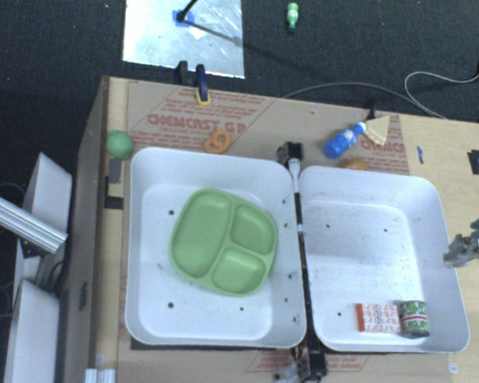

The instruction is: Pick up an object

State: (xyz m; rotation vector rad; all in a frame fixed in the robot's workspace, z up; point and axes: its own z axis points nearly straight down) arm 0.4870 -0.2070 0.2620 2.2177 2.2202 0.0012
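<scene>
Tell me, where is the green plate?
The green plate lies flat in the middle of the left bin in the camera view, with its three sections facing up, just left of the divider between the two bins.

left bin [149,220]: divided tray [222,242] | right bin [435,237]: packet [377,318] beside can [413,318]

A single fixed camera looks down at a slant from well above the bench [254,117] — far enough back to take in both white bins, the left bin [149,220] and the right bin [444,238], side by side — plus dark floor [53,37] beyond.
</scene>
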